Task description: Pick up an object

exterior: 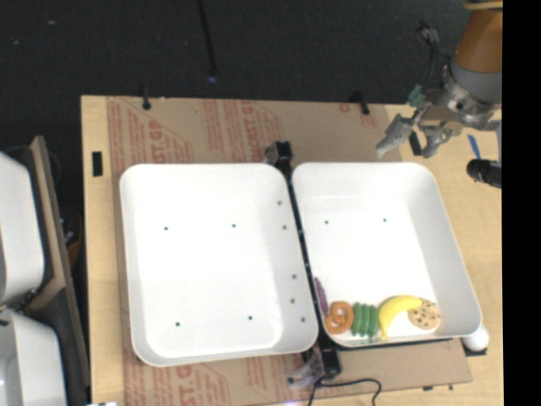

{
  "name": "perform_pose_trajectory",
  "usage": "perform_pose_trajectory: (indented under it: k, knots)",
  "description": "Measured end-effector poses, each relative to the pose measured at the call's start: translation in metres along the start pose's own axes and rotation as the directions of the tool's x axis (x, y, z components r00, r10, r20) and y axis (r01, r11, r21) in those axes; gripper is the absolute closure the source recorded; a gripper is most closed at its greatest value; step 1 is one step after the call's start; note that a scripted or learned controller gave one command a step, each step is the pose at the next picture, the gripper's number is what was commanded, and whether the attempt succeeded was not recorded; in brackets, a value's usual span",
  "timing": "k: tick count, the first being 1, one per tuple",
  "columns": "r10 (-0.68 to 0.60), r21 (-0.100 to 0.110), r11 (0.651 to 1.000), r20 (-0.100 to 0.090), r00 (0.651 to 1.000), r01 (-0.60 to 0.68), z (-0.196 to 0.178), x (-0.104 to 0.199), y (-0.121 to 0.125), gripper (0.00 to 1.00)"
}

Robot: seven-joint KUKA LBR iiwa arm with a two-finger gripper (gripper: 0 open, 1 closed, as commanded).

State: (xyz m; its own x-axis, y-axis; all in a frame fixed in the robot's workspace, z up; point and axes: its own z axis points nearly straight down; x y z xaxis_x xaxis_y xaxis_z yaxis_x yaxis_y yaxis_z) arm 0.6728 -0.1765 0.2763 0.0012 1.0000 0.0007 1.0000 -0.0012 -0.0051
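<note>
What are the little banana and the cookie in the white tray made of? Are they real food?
Probably not real. The banana looks like smooth molded plastic: its yellow is even and a little shiny. The cookie seems plastic too, tan with dark dots, though it is too small to be sure. The right bin they lie in looks like thin white plastic, with rounded corners and a soft gloss.

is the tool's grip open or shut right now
Open. The tool hangs above the far rim of the right bin, its two fingers spread apart with nothing between them.
</note>
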Motion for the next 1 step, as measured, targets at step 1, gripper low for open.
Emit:
perform_pose_trajectory:
  k: [1]
  knots:
    - [-0.001,-0.006,1.0,0.001,1.0,0.001,-0.0037,0.0002,0.0009,0.0]
